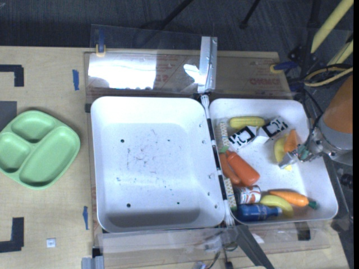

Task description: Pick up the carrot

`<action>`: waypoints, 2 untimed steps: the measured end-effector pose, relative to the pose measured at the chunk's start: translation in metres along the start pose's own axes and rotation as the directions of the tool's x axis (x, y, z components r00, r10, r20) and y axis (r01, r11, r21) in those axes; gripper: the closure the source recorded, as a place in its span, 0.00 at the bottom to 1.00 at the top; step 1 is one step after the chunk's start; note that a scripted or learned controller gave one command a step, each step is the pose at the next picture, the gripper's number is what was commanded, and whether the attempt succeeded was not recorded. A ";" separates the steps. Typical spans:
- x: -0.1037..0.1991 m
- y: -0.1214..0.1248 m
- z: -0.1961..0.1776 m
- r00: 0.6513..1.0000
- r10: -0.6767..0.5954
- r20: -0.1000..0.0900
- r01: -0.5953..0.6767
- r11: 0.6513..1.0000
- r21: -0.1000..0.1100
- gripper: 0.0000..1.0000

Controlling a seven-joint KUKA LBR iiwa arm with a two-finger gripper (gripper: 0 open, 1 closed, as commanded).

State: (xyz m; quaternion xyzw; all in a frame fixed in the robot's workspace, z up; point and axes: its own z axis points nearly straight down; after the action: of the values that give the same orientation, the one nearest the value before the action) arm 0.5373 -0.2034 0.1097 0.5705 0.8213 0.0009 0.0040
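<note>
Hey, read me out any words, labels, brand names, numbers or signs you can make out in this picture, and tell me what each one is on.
No text here can be read.
Red print on the cardboard behind the right bin: too blurred to read.
Black-and-white patterned cubes in that bin: markers, not letters.
Label on the small bottle near the blue bottle: too small to read.

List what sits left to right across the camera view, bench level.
Green divided plate → left white bin → orange bottle at the right white bin's left side → carrot along that bin's near edge → gripper reaching in from the right.
</note>
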 end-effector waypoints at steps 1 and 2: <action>0.000 0.000 0.000 1.000 0.000 0.000 0.000 1.000 0.000 0.00; -0.039 0.062 -0.033 0.997 0.073 -0.002 -0.073 0.997 0.004 0.00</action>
State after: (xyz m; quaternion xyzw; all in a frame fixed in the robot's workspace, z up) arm 0.6090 -0.2181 0.1434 0.6000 0.8000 0.0003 0.0019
